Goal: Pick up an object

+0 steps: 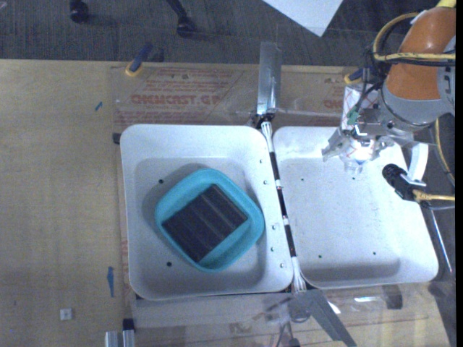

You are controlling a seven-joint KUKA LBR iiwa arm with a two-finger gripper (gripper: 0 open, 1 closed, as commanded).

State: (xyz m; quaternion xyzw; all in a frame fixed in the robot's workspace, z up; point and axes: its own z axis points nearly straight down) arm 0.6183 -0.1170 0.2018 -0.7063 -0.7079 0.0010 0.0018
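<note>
While the arm reaches in from the right of the camera view, these findings are recorded:

Arm: grey body with an orange band (425, 33) above the wrist, bent over the far right corner of the right bin (362, 266); yellow and black cables loop around the wrist.

Gripper: the gripper (356, 149) sits low over the right bin's far edge, its metal parts bright and blurred against the white floor.

Gripper opening: cannot be judged; the tip is too small and washed out to read, and nothing can be made out between its parts.

Task object: a blue dish (210, 219) with a dark ribbed rectangular block (203, 223) lying in it, well to the gripper's left and nearer the camera, in the left bin (145, 157). It lies flat on the bin floor, turned at an angle to the bin walls.

Separation: dish and gripper are well apart, with the divider (278, 194) between the two bins lying between them.

Near the gripper: a black fitting with a yellow cable (401, 181) just to its right, at the right bin's edge.

Beyond the gripper: a clear sheet with red lettering (173, 98) lies on the wooden bench (51, 194).
</note>
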